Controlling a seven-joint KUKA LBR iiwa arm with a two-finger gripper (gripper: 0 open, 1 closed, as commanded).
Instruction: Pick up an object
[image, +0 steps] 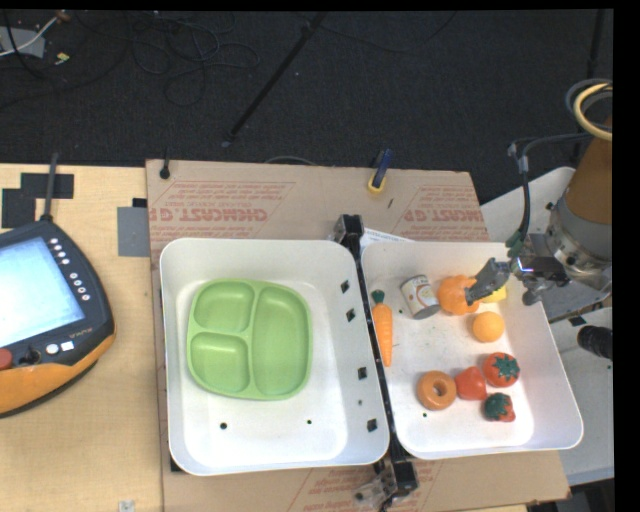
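- Camera view, nearest edge first: a red toy strawberry with green top (499, 407), a red toy tomato (471, 383) and an orange ring-shaped doughnut (436, 390) are sitting close together in the right white plastic bin (560, 425).
- A green three-compartment plate (250, 337) is lying in the left white bin (190, 440).
- An orange toy carrot (382, 333) is lying along the right bin's left wall.
- A round orange ball (488, 327) is resting just below the gripper (491, 281).
- The gripper is hovering over an orange-yellow toy (457, 294) beside a small silver can (419, 297); how wide its claw is standing, I cannot tell.
- A handheld control pendant with a screen (40, 310) is lying well apart on the left.
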